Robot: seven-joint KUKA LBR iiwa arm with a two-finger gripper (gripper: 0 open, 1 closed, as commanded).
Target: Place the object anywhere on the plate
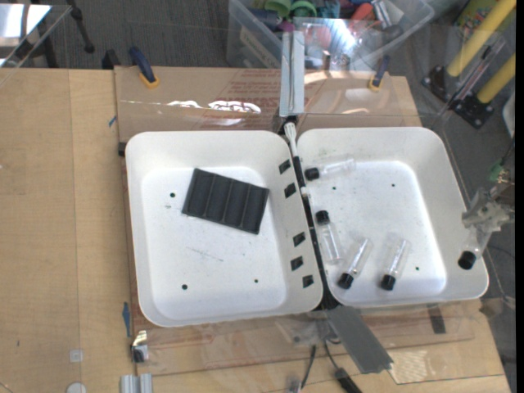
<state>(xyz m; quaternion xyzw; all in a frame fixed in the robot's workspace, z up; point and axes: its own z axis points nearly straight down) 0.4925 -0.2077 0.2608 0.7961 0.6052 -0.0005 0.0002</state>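
A black ribbed plate lies flat in the left bin, a little left of its middle and slightly turned. Several clear vials with black caps lie in the right bin. One vial is near the back left corner. Another vial lies beside the centre divider. Two more, a vial and a vial, rest near the front wall. A further black-capped vial leans at the right rim.
A metal bracket sticks in over the right bin's right rim. A row of black clips runs along the divider between the bins. A clear tub of coloured toys stands behind the bins.
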